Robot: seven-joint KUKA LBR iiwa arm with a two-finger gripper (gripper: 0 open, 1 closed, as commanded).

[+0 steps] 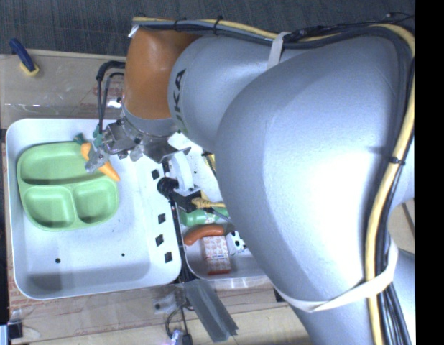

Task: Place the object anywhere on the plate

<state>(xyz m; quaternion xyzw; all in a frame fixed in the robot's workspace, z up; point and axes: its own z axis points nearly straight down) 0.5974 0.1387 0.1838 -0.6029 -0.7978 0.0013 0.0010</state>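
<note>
A green divided plate (64, 185) lies in the left white bin (78, 264). My gripper (100, 153) hovers over the plate's right rim, near its upper right corner. An orange toy carrot (107, 169) with a green top shows right at the fingertips, lying across the plate's rim. Whether the carrot sits between the fingers or rests on the rim, I cannot tell. The grey arm and its orange band (150, 74) hide much of the right bin.
The right bin (229, 275) holds several small items: a red sausage-like piece (204, 231), a green-yellow item (207, 207), a small printed box (216, 254). A blue clip (24, 56) lies on the wooden bench at upper left.
</note>
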